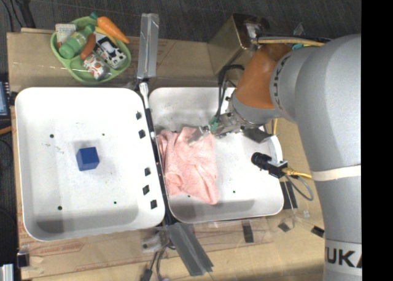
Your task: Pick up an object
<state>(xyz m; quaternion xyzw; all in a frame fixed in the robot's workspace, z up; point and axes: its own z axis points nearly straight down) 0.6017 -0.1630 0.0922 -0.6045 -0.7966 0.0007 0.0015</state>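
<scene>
A crumpled pink cloth (191, 164) lies in the left half of the right bin (258, 197), against the divider. A blue cube (88, 158) sits alone in the left bin (37, 126), left of its middle. My gripper (207, 130) is low in the right bin, at the cloth's upper right corner, and seems to touch its edge there. The grey arm with the orange band reaches in from the right and covers the bin's far right part.
A green bowl (66, 59) of toy food, with a carrot on top, stands on the bench beyond the left bin's far edge. A brown box (228, 34) sits behind the right bin. Black clips line the divider between the bins.
</scene>
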